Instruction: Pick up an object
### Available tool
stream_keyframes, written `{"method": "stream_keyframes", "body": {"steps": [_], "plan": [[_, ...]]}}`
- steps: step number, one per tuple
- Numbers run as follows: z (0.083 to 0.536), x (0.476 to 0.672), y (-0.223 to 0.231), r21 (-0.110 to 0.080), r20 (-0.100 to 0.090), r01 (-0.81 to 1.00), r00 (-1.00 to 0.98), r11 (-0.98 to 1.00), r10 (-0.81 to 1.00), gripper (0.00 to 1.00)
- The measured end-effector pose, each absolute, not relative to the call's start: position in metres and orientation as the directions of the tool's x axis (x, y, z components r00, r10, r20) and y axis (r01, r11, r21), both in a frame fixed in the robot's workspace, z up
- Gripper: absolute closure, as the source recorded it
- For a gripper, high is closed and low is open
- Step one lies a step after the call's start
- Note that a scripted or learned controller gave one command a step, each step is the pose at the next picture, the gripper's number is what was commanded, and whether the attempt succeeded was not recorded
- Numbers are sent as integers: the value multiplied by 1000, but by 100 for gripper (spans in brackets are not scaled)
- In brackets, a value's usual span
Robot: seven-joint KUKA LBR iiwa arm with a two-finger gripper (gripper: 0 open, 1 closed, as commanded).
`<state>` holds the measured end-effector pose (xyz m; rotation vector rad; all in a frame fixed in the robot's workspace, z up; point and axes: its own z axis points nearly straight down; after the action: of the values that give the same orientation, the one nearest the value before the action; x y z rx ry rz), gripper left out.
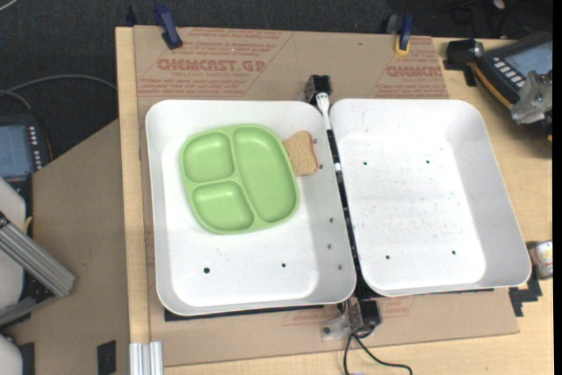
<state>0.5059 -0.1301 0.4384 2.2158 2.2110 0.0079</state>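
So: green divided plate (239, 180) in left bin (176, 277) | light, stiff, slick; grab its rim | tan cracker-like piece (302, 154) touching right edge, crumbly | hand state: can't tell

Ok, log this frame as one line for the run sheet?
left bin: green tray, tan cracker touching tray's right rim | right bin: speckled floor | pick: not yet done

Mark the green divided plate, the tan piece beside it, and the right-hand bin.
green divided plate (239, 180), camera view, its central ridge.
tan piece (302, 154), camera view, middle of its top face.
right-hand bin (413, 198), camera view, its bare floor.
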Motion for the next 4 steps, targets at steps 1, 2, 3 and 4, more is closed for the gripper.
{"method": "stream_keyframes", "body": {"steps": [1,2,3,4], "plan": [[358,478,-87,-9,3,1000,-3,3,1000,100],[450,504,-146,13,-6,1000,5,-4,1000,100],[342,477,-120,-12,4,1000,1,-1,1000,100],[414,501,-171,10,-6,1000,4,-4,1000,100]]}}
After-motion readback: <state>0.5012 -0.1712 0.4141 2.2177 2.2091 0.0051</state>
